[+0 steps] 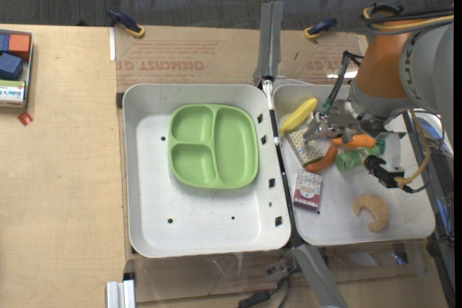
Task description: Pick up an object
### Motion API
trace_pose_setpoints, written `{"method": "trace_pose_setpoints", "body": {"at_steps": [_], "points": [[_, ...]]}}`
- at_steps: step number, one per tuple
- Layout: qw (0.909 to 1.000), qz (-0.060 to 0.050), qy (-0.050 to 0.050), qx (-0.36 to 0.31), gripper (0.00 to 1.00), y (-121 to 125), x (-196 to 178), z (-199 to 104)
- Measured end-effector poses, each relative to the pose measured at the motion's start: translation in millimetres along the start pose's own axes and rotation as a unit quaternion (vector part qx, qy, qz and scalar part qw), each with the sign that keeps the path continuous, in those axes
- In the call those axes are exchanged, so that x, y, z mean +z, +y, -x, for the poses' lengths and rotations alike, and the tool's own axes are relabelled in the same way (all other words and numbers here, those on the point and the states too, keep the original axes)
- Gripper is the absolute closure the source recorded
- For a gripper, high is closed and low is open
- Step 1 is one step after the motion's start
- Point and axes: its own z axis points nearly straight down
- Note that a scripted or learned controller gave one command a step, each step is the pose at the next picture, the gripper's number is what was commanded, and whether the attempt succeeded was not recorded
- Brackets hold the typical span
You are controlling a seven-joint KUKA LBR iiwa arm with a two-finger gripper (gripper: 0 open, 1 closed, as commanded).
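1. Croissant [372,212] sits nearest the lower frame edge, lower right of the right bin [404,231], lying alone and well apart from the other items.
2. Gripper [325,128] is down in the upper part of the right bin, in the middle of a small cluster of objects. Jaw opening: cannot tell, the tips are lost in the clutter, so no object can be called held.
3. Arm [404,61] comes in from the right edge of the frame, grey body with the orange band above the wrist, angled down and left toward the bin's upper centre. Black cables loop off the wrist on its lower right side.
4. Banana [299,114] lies just left of the gripper, long axis diagonal, upper end pointing up-right, lower end down-left near the divider between the bins.
5. Carrot [356,142] lies just right of the gripper, long axis roughly horizontal. A green item [346,160] sits just below it.
6. Sausage-shaped orange piece [322,159] lies below the gripper, long axis diagonal, down-left to up-right.
7. Patterned card [303,148] lies flat under the cluster, left of the sausage-shaped piece.
8. Red-and-white box [308,190] lies flat below the cluster, long axis near vertical, close to the right bin's left wall.
9. Left bin [144,177] holds a green divided plate [214,146] with three compartments, upper centre of that bin.
10. Blue and red blocks [14,58] sit at the upper left of the frame on the bench [58,191].
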Motion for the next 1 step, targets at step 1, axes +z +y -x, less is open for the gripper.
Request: {"method": "trace_pose_setpoints", "body": {"at_steps": [1], "points": [[1.0,0.0,0.0,0.002,1.0,-0.1,-8.8,1.5]]}}
